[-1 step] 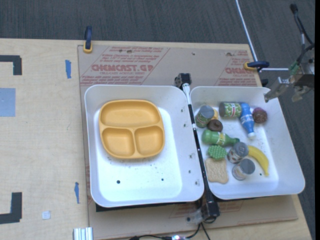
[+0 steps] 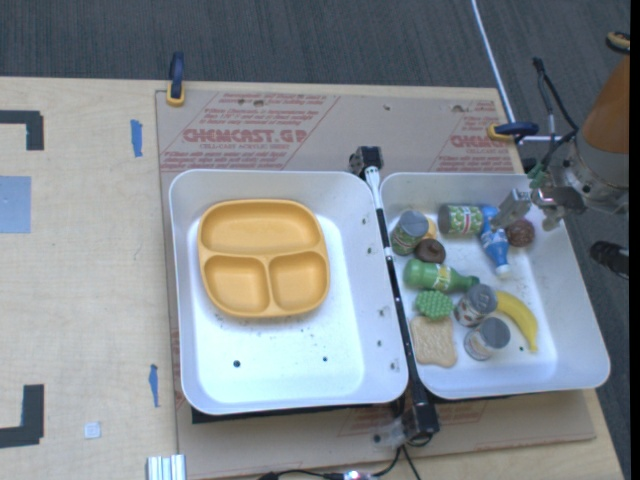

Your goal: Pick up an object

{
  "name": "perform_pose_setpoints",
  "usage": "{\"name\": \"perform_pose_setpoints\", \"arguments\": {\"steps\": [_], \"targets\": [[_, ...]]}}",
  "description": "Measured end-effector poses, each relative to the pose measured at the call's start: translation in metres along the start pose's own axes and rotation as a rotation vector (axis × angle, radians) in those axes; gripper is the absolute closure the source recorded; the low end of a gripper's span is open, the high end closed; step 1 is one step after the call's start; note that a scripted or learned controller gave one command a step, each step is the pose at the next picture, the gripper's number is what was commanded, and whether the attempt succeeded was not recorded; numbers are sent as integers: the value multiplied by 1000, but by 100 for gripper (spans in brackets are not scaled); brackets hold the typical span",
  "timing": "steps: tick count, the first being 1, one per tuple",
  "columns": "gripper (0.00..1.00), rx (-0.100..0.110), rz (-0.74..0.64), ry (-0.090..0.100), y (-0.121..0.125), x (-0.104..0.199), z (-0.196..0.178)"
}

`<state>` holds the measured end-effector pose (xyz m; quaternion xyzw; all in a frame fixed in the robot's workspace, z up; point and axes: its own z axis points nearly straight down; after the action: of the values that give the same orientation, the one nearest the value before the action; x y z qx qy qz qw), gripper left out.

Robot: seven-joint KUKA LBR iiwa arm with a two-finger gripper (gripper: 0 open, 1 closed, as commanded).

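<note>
The right bin [image 2: 575,298] holds several toy foods. Among them are a green can on its side [image 2: 462,218], a tin can [image 2: 409,231], a chocolate donut [image 2: 431,251], a small blue bottle [image 2: 494,248], a brown ball [image 2: 520,233], a green bottle [image 2: 440,277] and a banana [image 2: 518,318]. My gripper [image 2: 533,210] hangs over the bin's far right corner, just above the brown ball and the blue bottle. Its fingers stand apart with nothing between them.
A yellow divided plate [image 2: 264,257] lies in the left bin [image 2: 200,348]. A green textured piece [image 2: 434,304], a cracker [image 2: 435,341] and two more tins [image 2: 477,303] [image 2: 487,340] crowd the right bin's front. A black divider [image 2: 390,268] runs between the bins.
</note>
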<state>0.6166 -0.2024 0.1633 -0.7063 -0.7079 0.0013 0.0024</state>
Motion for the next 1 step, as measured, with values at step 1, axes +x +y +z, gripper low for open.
{"name": "perform_pose_setpoints", "arguments": {"steps": [1], "targets": [[0,-5,2,-2,-7,16,78]]}}
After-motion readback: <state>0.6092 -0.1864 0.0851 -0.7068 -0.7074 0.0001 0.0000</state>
